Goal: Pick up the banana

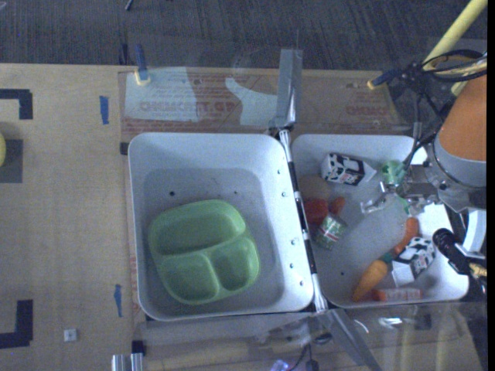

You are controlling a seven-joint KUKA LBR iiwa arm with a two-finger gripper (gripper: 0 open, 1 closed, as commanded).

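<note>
My gripper (389, 193) hangs over the middle of the right bin (309, 149), below the grey wrist and orange band at the right edge. Under and around it lie a cow-patterned carton (346, 169), a red item (316, 209), a small green can (331, 230), an orange carrot-like toy (371, 280) with a second orange piece (409, 230) beside it, another cow-patterned carton (418, 254) and a red-and-white packet (400, 293). Nothing can be made out in the gripper. The wrist hides the bin's right side.
The left bin (147, 161) holds a green divided plate (203, 250). A metal divider strip (288, 91) and a clear sheet stand behind the bins. Cables and a yellow pole (460, 22) are at the top right. A yellow object (1, 150) lies at the bench's far left edge.
</note>
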